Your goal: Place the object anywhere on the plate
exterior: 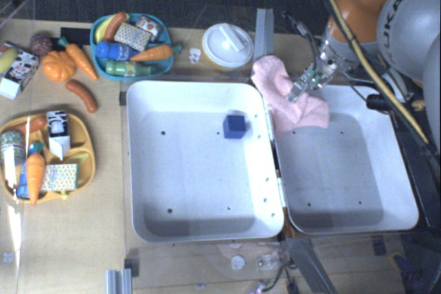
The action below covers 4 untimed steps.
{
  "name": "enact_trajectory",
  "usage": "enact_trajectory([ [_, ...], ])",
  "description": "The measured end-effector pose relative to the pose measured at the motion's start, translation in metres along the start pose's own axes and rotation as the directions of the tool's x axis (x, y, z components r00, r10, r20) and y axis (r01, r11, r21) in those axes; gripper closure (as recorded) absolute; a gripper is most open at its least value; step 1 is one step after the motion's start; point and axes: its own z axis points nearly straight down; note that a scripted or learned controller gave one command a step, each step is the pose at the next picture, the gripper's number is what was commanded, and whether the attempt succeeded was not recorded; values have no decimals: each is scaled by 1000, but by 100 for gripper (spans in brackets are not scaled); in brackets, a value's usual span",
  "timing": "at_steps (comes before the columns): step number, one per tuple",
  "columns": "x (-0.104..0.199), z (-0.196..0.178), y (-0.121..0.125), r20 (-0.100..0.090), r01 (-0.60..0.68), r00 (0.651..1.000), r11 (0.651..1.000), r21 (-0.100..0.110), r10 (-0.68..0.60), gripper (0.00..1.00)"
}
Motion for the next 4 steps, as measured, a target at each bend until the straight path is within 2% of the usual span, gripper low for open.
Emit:
enact_trajectory([
  [1, 0, -33, 3, 2, 6, 1000, 1000, -3, -6, 100],
  [2, 55, -43, 11, 1, 397, 918, 918, -3, -397, 100],
  [3, 111, -34, 20, 0, 725, 689, 689, -3, -725, 100],
  [4, 159, -34, 22, 1, 752, 659, 659, -3, -752, 100],
])
